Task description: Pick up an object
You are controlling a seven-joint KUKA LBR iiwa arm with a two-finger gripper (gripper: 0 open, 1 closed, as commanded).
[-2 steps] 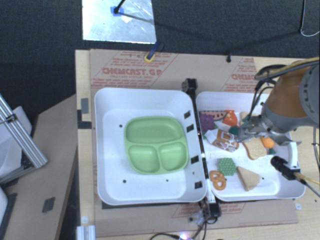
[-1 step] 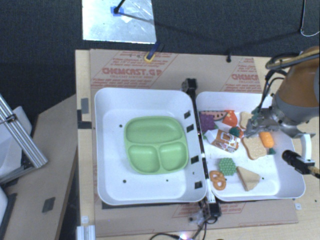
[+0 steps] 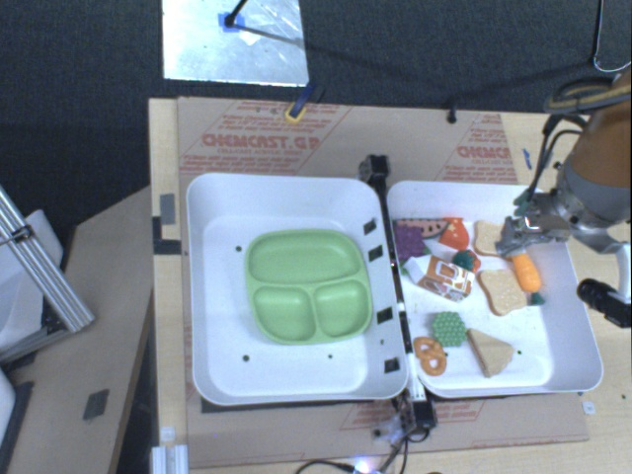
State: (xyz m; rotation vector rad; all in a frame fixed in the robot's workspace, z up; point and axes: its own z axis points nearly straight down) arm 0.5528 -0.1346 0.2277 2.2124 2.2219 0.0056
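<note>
The right white bin (image 3: 578, 358) holds several toy foods. An orange carrot with a green tip (image 3: 528, 273) lies near the bin's right side. My gripper (image 3: 519, 237) hangs just above the carrot's upper end, at or very close to it. A pale bread slice (image 3: 486, 237) lies just left of the gripper. A toast piece (image 3: 501, 292) sits left of the carrot. Further left are a red piece (image 3: 454, 233), a purple slice (image 3: 411, 235) and a small printed packet (image 3: 446, 276). Near the front lie a green bumpy ball (image 3: 448, 328), a pretzel (image 3: 431, 355) and a sandwich wedge (image 3: 491, 352).
The left white bin (image 3: 212, 265) holds a green three-part tray (image 3: 306, 284). A black divider with clips (image 3: 387, 265) runs between the bins. The grey arm with its orange band (image 3: 597, 161) comes in from the right. A foil sheet (image 3: 235, 28) lies beyond the bench.
</note>
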